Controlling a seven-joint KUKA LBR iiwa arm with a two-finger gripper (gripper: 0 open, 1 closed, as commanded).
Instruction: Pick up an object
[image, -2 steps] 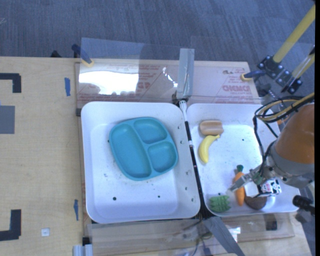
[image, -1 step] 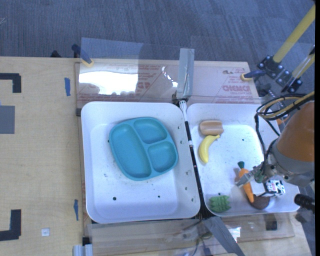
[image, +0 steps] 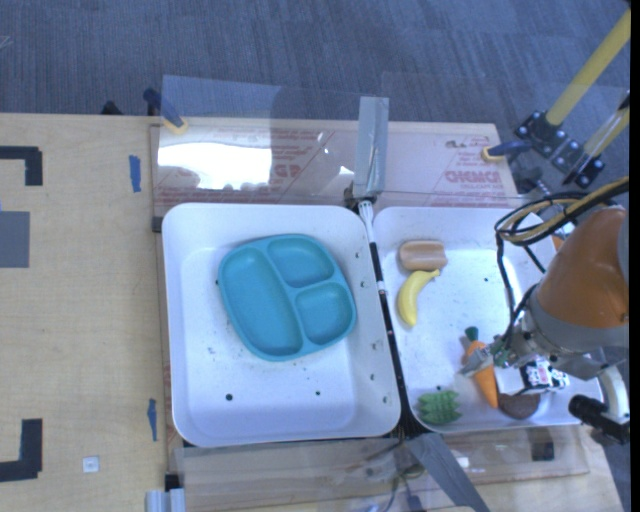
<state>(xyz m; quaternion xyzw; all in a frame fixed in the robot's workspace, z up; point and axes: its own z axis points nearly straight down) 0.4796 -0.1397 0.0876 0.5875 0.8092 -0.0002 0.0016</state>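
The right bin (image: 440, 330) holds several toy foods. A tan bun (image: 421, 254) and a yellow banana (image: 413, 294) lie near its back left. An orange carrot (image: 483, 377) with a green top lies at the front right, a green leafy piece (image: 438, 406) sits at the front edge, and a brown piece (image: 518, 405) rests in the front right corner. My gripper (image: 497, 360) is low in the bin, right at the carrot and partly covering it. I cannot make out whether the carrot is gripped.
The left bin (image: 200, 380) bears a blue divided plate (image: 288, 295). A thin wall (image: 380, 300) separates the two bins. Clear panels stand behind them. Black cables (image: 525, 220) loop over the right bin's back right corner, next to my arm's orange band (image: 597, 268).
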